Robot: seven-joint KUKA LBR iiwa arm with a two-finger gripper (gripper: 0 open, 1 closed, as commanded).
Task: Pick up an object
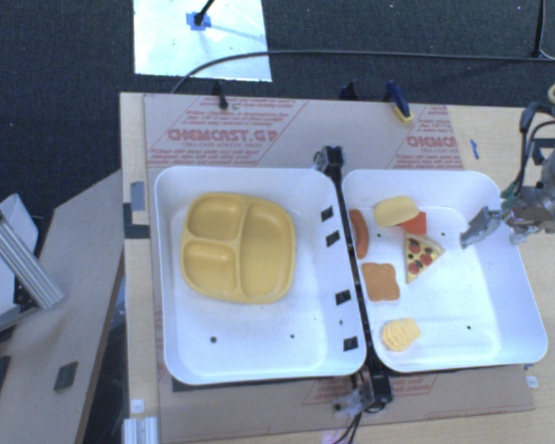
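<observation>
Grey gripper [481, 227] hovers at the frame's right over the right bin [499, 336], fingers' state unclear, toy pizza slice [420, 256] nearby.

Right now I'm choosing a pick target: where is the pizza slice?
The pizza slice lies in the right bin, below the red block, right of the brown toast.

1. Left bin [166, 248]: white; divided plate [239, 248] pale yellow.
2. Right bin [499, 322]: white.
3. Pizza slice [421, 256]: yellow, red spots, brown crust.
4. Sausage [359, 233]: orange-red.
5. Toast [381, 281]: orange-brown.
6. Ridged piece [400, 334]: pale yellow.
7. Tabletop [134, 155]: tan; sheet [287, 123] with red lettering.
8. Tool [486, 225]: grey.
</observation>
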